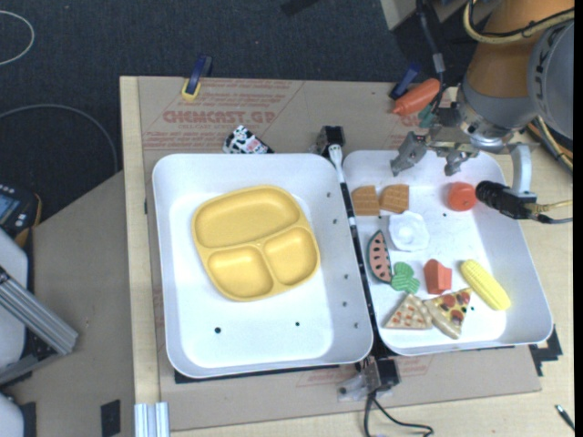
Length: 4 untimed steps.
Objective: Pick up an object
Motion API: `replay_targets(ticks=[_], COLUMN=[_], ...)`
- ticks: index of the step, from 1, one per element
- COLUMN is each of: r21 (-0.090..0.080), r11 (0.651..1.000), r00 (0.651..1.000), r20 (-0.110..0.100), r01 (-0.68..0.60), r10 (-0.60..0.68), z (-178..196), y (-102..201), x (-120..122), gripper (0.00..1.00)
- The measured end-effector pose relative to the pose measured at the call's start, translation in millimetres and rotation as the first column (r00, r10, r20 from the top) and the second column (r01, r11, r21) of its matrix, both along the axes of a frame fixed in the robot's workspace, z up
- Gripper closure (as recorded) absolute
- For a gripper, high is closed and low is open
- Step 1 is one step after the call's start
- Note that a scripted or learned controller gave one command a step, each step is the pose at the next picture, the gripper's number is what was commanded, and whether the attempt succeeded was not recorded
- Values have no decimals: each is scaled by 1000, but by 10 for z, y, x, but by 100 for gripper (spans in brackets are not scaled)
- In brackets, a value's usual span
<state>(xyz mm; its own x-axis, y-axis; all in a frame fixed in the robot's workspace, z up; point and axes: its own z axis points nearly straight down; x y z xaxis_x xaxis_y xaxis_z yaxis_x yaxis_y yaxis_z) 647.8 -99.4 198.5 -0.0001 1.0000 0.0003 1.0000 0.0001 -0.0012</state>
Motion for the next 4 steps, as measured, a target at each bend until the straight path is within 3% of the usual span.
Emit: replay_targets(ticks=[2, 3, 4], r21=[1, 2, 0], r11=[1000, 1000, 1000], r00=[1000, 1000, 1000], r20=[-5, 4, 15], r01=[-2, -2, -4], r10=[2, 2, 4], z=[-992, -1080, -947], y=[49, 55, 61], x=[129, 158, 183], gripper=[0, 0, 100])
